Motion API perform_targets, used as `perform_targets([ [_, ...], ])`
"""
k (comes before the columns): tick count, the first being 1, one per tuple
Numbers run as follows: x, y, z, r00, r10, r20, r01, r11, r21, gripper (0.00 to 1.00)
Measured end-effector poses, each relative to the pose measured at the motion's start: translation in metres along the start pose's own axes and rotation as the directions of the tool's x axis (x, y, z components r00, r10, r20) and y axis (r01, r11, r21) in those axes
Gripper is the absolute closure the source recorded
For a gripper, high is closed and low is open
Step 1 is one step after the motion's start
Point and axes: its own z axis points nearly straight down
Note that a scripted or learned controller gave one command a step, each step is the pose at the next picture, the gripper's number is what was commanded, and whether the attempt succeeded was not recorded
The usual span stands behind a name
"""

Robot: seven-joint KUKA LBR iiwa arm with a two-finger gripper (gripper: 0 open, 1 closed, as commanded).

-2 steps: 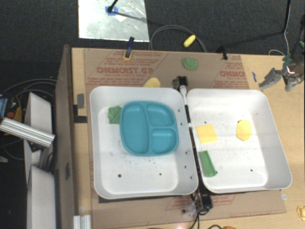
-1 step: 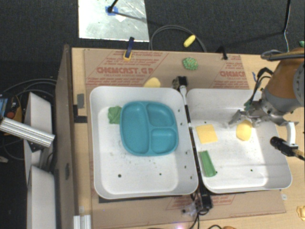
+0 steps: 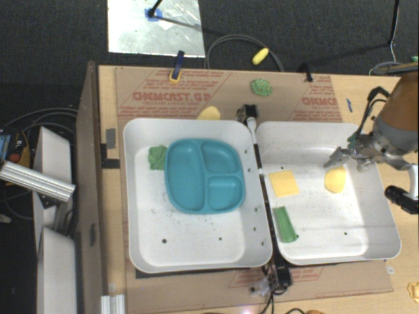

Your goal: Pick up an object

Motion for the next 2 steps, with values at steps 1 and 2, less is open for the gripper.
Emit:
perform_targets([
  [1, 0.000, -0.004, 0.056, 1.000, -0.001, 0.000, 0.001, 1.000, 0.002, 0.00],
  [2, 0.000, -0.002, 0.042, 1.000, 0.000, 0.002, 0.000, 1.000, -0.004, 1.00],
])
